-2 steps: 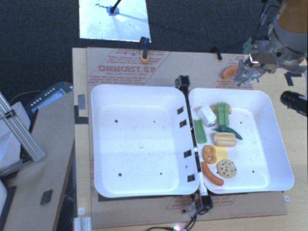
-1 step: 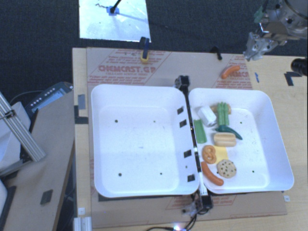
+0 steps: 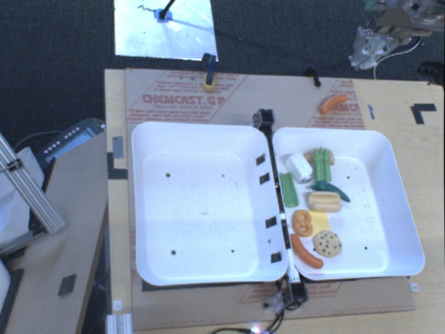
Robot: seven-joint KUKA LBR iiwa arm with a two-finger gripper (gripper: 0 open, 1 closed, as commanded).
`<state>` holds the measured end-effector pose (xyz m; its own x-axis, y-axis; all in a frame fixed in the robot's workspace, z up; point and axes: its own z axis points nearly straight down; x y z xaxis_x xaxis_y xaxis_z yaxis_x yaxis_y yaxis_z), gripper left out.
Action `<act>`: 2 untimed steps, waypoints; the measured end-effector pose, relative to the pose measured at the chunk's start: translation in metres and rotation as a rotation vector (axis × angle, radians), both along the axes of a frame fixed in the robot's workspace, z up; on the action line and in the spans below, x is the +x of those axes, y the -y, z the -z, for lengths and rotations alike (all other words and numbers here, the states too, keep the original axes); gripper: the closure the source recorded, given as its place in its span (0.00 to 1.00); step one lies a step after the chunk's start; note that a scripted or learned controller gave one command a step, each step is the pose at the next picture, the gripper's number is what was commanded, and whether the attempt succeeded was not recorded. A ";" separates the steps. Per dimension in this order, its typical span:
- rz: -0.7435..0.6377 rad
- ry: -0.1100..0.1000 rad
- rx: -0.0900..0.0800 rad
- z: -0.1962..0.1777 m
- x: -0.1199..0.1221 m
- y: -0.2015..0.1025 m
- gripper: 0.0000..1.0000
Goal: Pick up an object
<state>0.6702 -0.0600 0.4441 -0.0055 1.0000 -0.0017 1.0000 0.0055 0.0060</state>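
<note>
So far nothing looks picked: in the camera view, the grey two-finger gripper [image 3: 368, 47] hangs at the top right, well apart from both bins, and whether it grips anything I cannot tell. The toy foods lie clustered at the left of the right shallow white bin [image 3: 400, 179]: a round speckled cookie [image 3: 327, 243], an orange sausage [image 3: 306, 250], a tan bun [image 3: 325, 201]. The approach, descent and grasp all appear left to do.

Robot lab: bench [image 3: 174, 92], white bins [image 3: 201, 270]
</note>
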 end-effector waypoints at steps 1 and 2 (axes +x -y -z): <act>-0.003 -0.010 0.003 0.074 -0.002 -0.053 1.00; 0.001 0.011 0.000 -0.064 -0.002 -0.030 1.00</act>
